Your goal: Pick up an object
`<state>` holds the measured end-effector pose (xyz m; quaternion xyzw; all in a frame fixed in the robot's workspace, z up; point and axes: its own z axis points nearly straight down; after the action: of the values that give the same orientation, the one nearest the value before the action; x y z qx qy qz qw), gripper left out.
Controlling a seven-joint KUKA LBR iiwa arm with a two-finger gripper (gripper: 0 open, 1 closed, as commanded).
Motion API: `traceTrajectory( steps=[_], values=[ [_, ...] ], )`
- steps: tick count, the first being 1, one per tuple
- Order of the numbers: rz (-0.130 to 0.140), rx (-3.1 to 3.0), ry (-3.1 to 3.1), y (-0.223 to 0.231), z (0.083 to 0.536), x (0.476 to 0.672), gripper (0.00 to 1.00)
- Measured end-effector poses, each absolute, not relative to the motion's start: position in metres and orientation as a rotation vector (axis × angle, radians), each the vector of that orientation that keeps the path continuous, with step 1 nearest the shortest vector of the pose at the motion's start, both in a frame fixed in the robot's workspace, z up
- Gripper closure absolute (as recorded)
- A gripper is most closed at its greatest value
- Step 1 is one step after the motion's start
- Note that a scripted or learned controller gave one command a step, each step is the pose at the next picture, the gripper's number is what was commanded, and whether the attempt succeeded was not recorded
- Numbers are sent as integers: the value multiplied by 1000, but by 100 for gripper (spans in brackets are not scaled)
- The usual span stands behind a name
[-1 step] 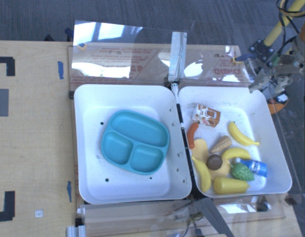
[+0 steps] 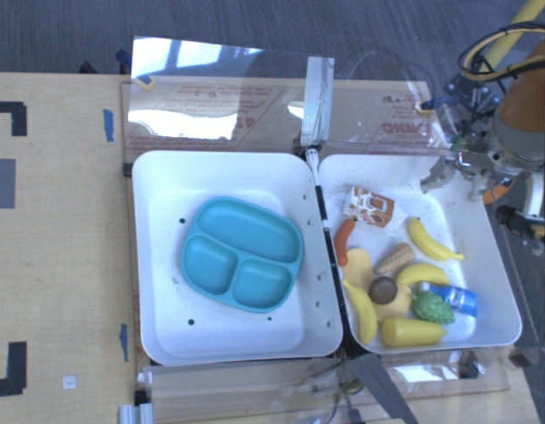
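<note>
The right bin (image 2: pixel 497 263) holds a heap of toy food: an orange-and-white snack packet (image 2: pixel 370 207), a red-orange sausage (image 2: pixel 344 239), a banana (image 2: pixel 431 241), a tan bread roll (image 2: pixel 394 257), a brown ball (image 2: pixel 383 288), a green broccoli piece (image 2: pixel 431 307), a blue can (image 2: pixel 459 299), and a second banana (image 2: pixel 360 312). My gripper (image 2: pixel 457 182) hovers over that bin's far right corner, above and right of the packet. It is open and nothing sits between its two grey fingers (image 2: pixel 435 176).
The left bin (image 2: pixel 157 237) carries a blue divided plate (image 2: pixel 243 253). A clear plastic wall (image 2: pixel 219 95) stands behind both bins. Yellow cables (image 2: pixel 497 47) and the orange-banded arm (image 2: pixel 526 109) crowd the upper right.
</note>
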<state>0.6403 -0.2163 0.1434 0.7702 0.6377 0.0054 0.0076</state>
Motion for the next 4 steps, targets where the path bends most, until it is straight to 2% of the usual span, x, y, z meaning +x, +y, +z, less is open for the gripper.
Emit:
traceTrajectory(
  steps=[1,2,3,4],
  values=[
    [1,2264,2178,-181,87,580,0],
    [3,2261,2172,-182,98,582,100],
    [11,2211,2221,-128,203,547,100],
    [-6,2359,2081,-140,117,591,100]
  ],
)
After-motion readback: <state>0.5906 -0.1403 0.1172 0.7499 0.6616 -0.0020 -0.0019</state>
